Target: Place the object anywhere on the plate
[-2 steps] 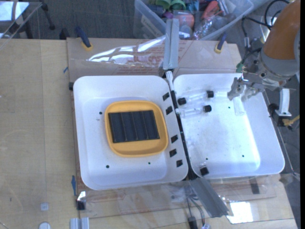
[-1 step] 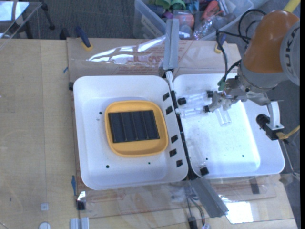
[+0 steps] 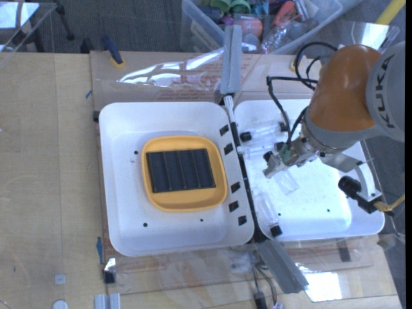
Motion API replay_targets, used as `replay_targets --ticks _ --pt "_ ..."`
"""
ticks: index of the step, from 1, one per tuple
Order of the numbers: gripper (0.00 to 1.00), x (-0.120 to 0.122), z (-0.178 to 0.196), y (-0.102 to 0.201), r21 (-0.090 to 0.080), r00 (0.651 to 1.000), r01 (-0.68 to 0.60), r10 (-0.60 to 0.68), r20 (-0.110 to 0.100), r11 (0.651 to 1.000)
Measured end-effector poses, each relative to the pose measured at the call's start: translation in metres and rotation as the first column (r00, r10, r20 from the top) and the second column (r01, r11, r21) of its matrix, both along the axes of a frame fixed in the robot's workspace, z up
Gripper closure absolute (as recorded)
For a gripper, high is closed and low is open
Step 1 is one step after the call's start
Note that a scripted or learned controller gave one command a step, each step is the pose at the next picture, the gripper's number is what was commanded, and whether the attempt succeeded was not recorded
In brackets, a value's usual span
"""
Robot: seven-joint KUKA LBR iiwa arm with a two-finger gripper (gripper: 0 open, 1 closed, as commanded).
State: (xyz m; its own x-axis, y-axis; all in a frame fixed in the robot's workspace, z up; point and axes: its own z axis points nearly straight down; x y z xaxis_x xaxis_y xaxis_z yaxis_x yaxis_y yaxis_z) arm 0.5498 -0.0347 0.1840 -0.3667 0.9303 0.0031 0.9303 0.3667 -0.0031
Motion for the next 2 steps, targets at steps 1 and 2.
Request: replay_targets --ticks 1,2 --pt "1.00 -0.047 0.000 0.019 -0.001 0.998 -0.059 0.059 0.001 0.998" --pt "1.00 -0.071 0.000 0.035 0.000 0.978 -0.210 0.210 0.000 0.978"
